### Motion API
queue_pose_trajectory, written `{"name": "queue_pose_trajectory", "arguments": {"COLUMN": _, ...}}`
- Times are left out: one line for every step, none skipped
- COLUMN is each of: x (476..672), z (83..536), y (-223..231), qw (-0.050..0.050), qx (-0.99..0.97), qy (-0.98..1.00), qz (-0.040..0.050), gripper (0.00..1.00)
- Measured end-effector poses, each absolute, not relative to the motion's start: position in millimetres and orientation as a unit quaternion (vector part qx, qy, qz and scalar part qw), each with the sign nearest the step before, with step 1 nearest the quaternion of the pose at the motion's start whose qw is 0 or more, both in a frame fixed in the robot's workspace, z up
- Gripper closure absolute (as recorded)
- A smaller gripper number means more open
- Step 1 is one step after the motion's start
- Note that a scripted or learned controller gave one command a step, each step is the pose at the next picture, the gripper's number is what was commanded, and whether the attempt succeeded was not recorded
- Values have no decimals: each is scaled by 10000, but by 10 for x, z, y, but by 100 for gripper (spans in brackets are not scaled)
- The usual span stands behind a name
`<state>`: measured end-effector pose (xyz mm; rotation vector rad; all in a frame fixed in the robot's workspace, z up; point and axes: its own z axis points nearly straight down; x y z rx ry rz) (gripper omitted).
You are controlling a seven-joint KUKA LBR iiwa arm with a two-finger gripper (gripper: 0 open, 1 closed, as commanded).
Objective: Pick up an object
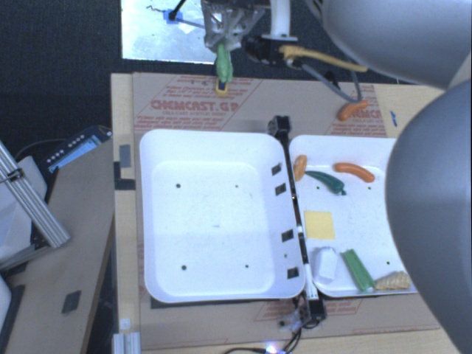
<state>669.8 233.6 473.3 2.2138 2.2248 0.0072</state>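
Observation:
My gripper is high above the bench, over the cardboard behind the left bin. It is shut on a long green object with a yellow tip, which hangs straight down from between the fingers. The right bin holds an orange sausage, a dark green pepper, a small orange piece, a flat yellow square, a white piece, a green block and a tan piece.
Another orange piece lies on the cardboard behind the right bin. A black divider strip runs between the bins. The arm's grey body covers the right bin's right side. Cables trail from the wrist.

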Motion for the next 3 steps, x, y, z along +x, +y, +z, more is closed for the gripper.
{"name": "queue_pose_trajectory", "arguments": {"x": 6624, "z": 4318, "y": 1862, "qw": -2, "qx": 7082, "qy": 7061, "qz": -16, "gripper": 100}}
{"name": "queue_pose_trajectory", "arguments": {"x": 6352, "z": 5430, "y": 2262, "qw": 26, "qx": 7040, "qy": 7101, "qz": 70, "gripper": 100}}
{"name": "queue_pose_trajectory", "arguments": {"x": 6612, "z": 5353, "y": 1444, "qw": 16, "qx": 7092, "qy": 7050, "qz": 5, "gripper": 100}}
